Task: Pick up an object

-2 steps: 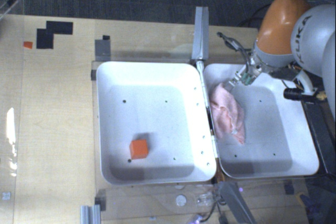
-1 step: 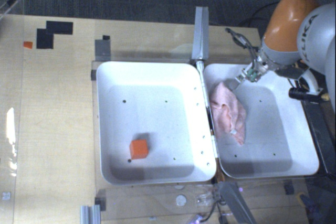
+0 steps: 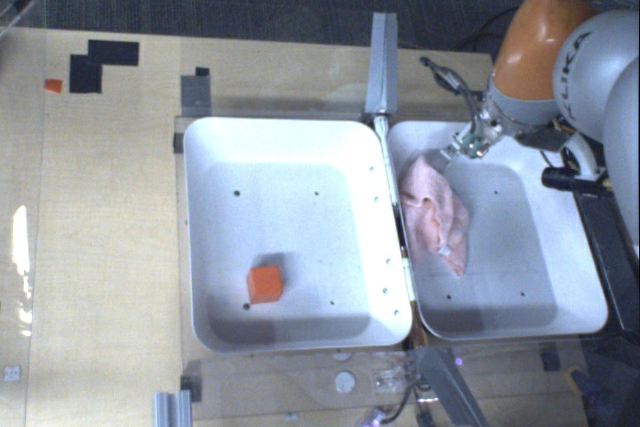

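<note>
- Bench (image 3: pixel 110 215) of pale wood was seen carrying two shallow white bins side by side, divided by a grey rail; the pairing was judged to give one source tray and one drop tray.
- Left bin (image 3: pixel 300 140) was noted at centre frame, with an orange block (image 3: pixel 265 284) lying flat on its floor toward the lower left, well apart from the walls and from the arm.
- Right bin (image 3: pixel 520 320) was noted at right of centre, with a pink cloth (image 3: pixel 436 216) crumpled along its left wall, the top end near the upper left corner of that bin.
- Arm (image 3: pixel 560 35) was seen reaching in from the upper right of the frame, its orange band above the wrist, angled down toward the top end of the cloth.
- Gripper (image 3: pixel 472 143) was seen just beside the cloth's upper edge, at the back wall of the right bin; whether it was touching the fabric could not be told.
- Opening of the pincer could not be told at this size, and nothing was seen held in it.
- Cloth was judged the likelier target, being nearest; being limp and bunched, it was expected to yield a fold rather than a firm edge.
- Block was judged the harder reach, lying across the rail in the other bin.
</note>
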Tool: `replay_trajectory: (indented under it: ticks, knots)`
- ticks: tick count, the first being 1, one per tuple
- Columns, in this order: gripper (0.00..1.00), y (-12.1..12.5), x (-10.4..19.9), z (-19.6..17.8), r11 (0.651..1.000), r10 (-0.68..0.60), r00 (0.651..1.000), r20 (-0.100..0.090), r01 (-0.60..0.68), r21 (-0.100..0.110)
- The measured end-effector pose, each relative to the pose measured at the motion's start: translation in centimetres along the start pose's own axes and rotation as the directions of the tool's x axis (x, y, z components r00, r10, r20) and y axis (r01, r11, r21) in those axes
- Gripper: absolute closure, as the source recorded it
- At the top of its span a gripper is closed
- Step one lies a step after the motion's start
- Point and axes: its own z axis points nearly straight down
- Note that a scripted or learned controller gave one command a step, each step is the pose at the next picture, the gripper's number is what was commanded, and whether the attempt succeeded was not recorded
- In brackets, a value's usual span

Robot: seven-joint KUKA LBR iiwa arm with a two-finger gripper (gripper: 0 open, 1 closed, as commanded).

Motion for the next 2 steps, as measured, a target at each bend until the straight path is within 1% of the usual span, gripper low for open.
replay_trajectory:
  ticks: [1, 2]
  knots:
    - [0.0, -0.4, 1.3, 1.5, 1.0, -0.016, 1.0, 0.013, 0.016, -0.008]
    - [0.0, 1.4, 8.1, -10.2, 0.999, 0.043, 0.999, 0.0, -0.043, -0.013]
